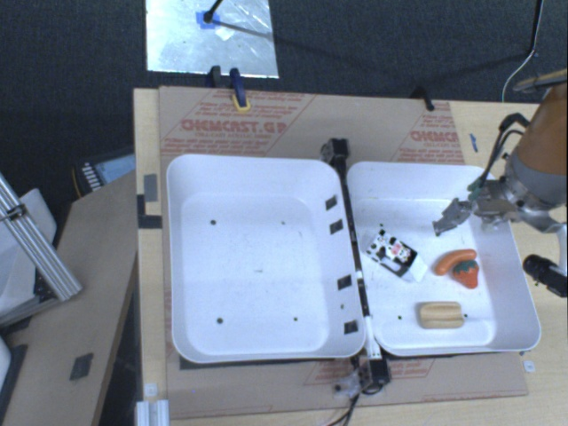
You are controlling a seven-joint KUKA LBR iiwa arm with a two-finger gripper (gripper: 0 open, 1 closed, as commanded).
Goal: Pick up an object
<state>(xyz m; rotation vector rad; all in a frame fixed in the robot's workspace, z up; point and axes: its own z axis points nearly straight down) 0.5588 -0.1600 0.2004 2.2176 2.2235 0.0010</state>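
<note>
**Objects wait in the right bin, gripper poised above them**

Objects for picking lie together in the lower half of the right-hand shallow white bin (497, 327): an orange, carrot-like plastic piece with a reddish end (459, 267), a tan, rounded wooden-looking block (440, 314) near the front wall, and a small black-and-white patterned card or tile (393, 253) lying tilted toward the divider. All three rest on the bin floor, apart from one another, none lifted.

Above and to the right of the orange piece hangs the grey two-finger gripper (451, 216), its tip pointing left over bare bin floor. From where I stand I cannot tell whether it is apart or together; nothing sits in it that I can make out.

My worry is aim. The gripper looks to be between the patterned card and the orange piece, so a straight descent could land on bare plastic. The orange piece is rounded and may roll aside; the card lies flat and may slide rather than lift.

Much of the arm (541, 162) is cut off at the frame's edge. The card's pattern is too small to read. The left-hand white bin (257, 171) sits alongside, touching at the divider.
</note>
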